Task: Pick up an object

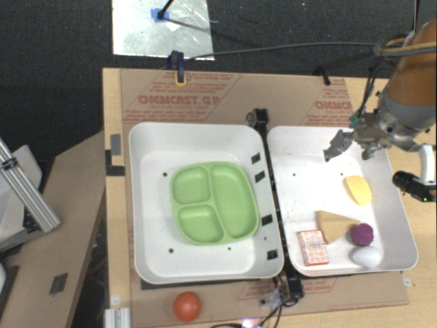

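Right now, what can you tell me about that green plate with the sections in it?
The green plate is a rounded, pale green tray that looks like smooth plastic, moulded into three compartments: two toward the far side and one toward the near side. It lies flat and slightly turned near the middle of the left white bin, resting on the bin's floor. All three compartments look bare. No other object touches it, and the end effector hangs over the other bin, well away from it.

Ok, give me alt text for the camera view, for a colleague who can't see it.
The arm's hand hovers over the right bin, above a yellow piece, tan wedge, purple ball, white egg and small red box. The left bin holds a green divided tray; an orange ball lies outside.
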You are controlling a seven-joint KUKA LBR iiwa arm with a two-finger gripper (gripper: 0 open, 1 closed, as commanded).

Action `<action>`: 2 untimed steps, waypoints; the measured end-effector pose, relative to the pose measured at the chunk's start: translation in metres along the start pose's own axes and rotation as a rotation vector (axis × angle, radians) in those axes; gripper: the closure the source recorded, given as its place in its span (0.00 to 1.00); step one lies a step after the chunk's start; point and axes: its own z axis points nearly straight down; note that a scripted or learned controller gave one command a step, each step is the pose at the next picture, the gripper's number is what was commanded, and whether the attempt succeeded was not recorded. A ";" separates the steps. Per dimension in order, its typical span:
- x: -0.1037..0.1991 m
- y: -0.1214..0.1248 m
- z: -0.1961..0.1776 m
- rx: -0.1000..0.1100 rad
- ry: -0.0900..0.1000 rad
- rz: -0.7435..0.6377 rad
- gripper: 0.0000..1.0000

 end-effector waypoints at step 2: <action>-0.008 0.002 0.053 -0.006 -0.001 0.000 0.00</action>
